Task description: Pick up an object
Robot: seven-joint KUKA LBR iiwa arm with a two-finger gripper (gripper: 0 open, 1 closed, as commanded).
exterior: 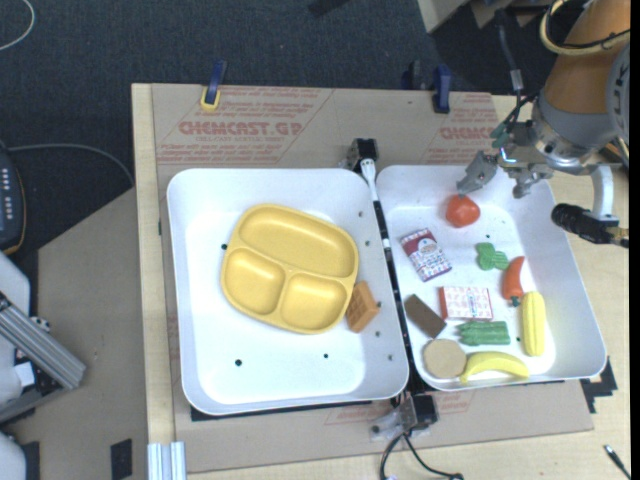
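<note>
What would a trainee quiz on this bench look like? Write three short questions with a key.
1. True or false: the yellow divided plate lies in the left bin.
2. Which item lies nearest the pincer? A) banana B) red tomato C) corn cob
3. Fill in: the brown wedge touches the plate's ____ edge.

Key: 1 true; 2 B; 3 right.

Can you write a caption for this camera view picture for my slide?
Robot gripper open above the right bin of toy food, near a tomato.
</note>
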